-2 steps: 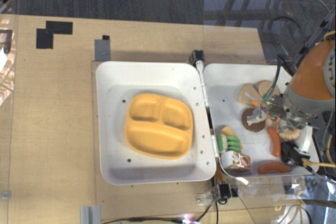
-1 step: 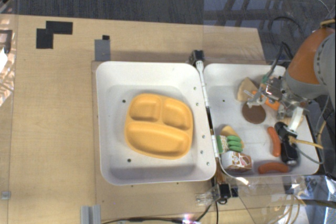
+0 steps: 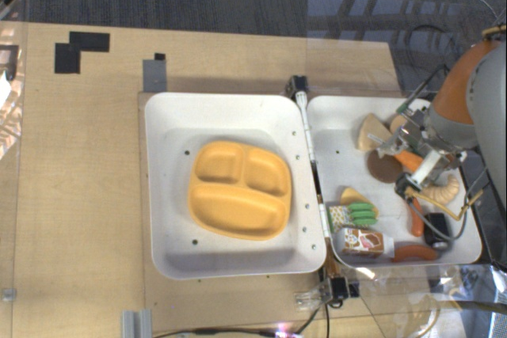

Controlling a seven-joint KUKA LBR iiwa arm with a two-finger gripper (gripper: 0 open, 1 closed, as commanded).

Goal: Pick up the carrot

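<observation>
I'm reaching in from the right w/ my gripper (image 3: 413, 162) sitting low over the right bin (image 3: 337, 119), approx. its upper-right part. My own wrist hardware and cabling are covering the tip, so I'm not able to tell whether it's gripping anything.

The carrot (image 3: 409, 160) is showing as a short orange piece just beside and partly under my gripper body; I'm seeing only part of it, rest is hidden by me. It's lying just right of a brown round item (image 3: 383, 168), which is also partly covered. A pale tan wedge (image 3: 371, 131) is lying above that, its right end running under my hardware.

Other bits in the right bin: a yellow wedge (image 3: 354, 196), a green bundle (image 3: 362, 211), a brown-and-white packet (image 3: 363, 241) near the front wall, a red-orange sausage-like piece (image 3: 414, 252) at the front right, a thin orange stick (image 3: 416, 218), a black object (image 3: 436, 225) and a beige ridged item (image 3: 445, 190), too small and blurred for me to ID.

The left bin (image 3: 170, 123) is holding 1 yellow divided plate (image 3: 239, 189) w/ 3 compartments, well apart from me.

My orange band (image 3: 451, 95) is getting cut off at the frame's right edge.
</observation>
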